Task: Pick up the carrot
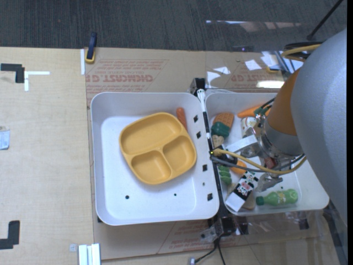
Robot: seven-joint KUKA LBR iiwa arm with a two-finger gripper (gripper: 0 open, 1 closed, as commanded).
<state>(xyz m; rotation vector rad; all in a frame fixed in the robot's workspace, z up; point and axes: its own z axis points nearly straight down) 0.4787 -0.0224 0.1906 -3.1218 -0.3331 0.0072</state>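
The arm (325, 109) is standing nearest the camera, its grey body and orange band looming over the right bin (314, 200) and hiding much of it. It is reaching down into that bin because the clutter of toy items is lying there. The surface (44, 164) is carrying both bins side by side. The left bin (105, 164) is holding a yellow divided plate (158, 148), set at an angle near the centre, with a small reddish sausage-like piece (181, 115) lying just beside the plate's far edge.

In the right bin, a green bottle (277, 198) is lying on its side near the front wall, and a black-and-white carton (242, 191) is resting beside it. The carrot (251, 112), probably the orange piece with green at one end, is lying near the far wall, partly under the arm. The end effector is working beneath the wrist, so its spread cannot be told.
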